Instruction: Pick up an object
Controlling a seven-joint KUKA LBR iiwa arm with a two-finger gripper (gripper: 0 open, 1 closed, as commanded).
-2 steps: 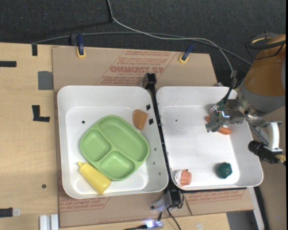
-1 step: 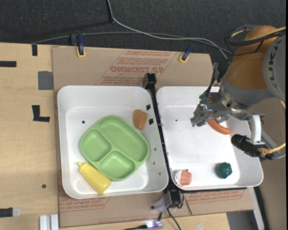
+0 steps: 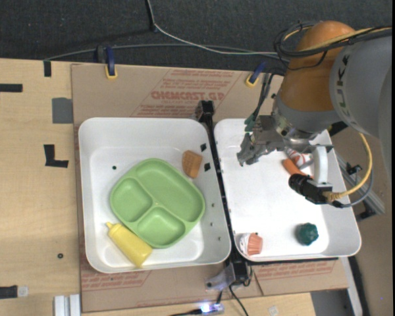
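Observation:
My gripper (image 3: 248, 154) hangs over the far left part of the right bin (image 3: 276, 196), its dark fingers pointing down, with nothing visible between them. An orange carrot-like piece (image 3: 292, 166) lies just right of the gripper, partly hidden by the wrist. Near the bin's front edge lie a small white and orange cup (image 3: 251, 243) and a dark green round object (image 3: 307, 234). The left bin (image 3: 92, 150) holds a green divided plate (image 3: 157, 202), a yellow bottle (image 3: 128, 243) at its front left, and a brown bread-like piece (image 3: 192, 163).
The wall between the two bins (image 3: 217, 176) runs just left of the gripper. A black cable connector (image 3: 309, 189) hangs off the arm above the right bin. Cardboard (image 3: 178, 94) lies under both bins, held by clamps at the back.

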